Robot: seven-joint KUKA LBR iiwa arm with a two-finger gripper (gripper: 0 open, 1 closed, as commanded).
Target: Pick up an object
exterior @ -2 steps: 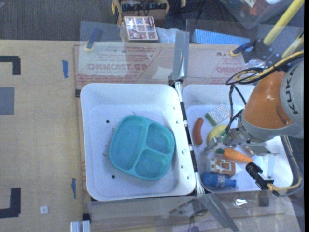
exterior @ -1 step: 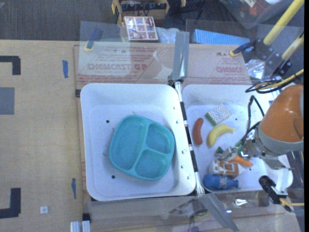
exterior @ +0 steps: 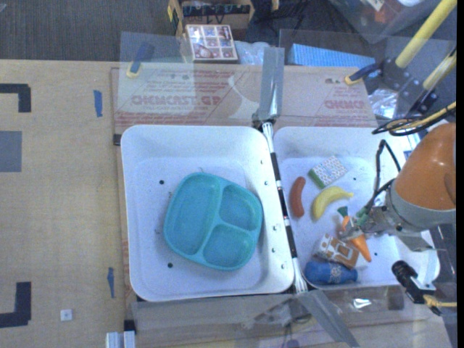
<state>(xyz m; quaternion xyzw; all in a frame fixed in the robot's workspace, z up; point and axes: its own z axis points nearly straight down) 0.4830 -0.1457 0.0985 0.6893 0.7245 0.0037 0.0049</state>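
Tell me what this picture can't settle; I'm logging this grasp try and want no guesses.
- Gripper, camera view: too small and cluttered to read, so no hold can be confirmed.
- Carrot: upper end hidden beneath the gripper.
- Small carton: print too small to read.
- Arm: cut off by the right edge.

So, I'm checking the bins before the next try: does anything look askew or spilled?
Nothing looks spilled or damaged. The teal divided plastic plate lies flat but turned askew in the left white bin.
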